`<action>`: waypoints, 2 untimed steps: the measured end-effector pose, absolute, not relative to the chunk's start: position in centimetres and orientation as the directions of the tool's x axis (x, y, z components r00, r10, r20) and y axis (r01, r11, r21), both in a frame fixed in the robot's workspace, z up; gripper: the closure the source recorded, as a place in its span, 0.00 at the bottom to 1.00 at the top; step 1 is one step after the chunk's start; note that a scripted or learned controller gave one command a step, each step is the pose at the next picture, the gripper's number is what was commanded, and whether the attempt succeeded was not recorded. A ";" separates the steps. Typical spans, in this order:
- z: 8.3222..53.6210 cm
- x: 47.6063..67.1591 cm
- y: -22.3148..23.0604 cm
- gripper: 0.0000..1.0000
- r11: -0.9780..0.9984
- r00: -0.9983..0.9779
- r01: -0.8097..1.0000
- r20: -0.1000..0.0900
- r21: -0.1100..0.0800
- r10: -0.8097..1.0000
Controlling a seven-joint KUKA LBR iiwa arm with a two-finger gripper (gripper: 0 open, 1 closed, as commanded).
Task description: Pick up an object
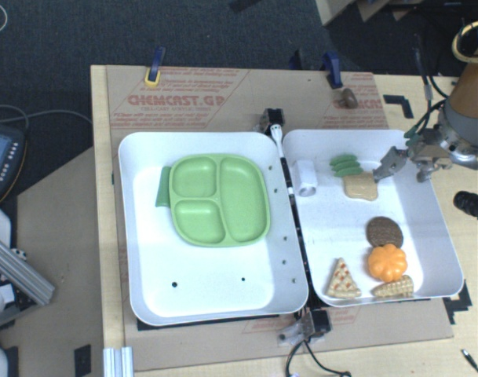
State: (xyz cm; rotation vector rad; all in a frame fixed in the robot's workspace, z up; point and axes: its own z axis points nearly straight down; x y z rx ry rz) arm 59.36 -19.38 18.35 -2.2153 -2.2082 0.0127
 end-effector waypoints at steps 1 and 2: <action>19.2 59.7 -19.4 0.00 0.000 0.000 1.000 0.000 -0.001 1.000; 13.0 59.3 -19.6 0.00 0.000 0.000 1.000 0.002 -0.005 1.000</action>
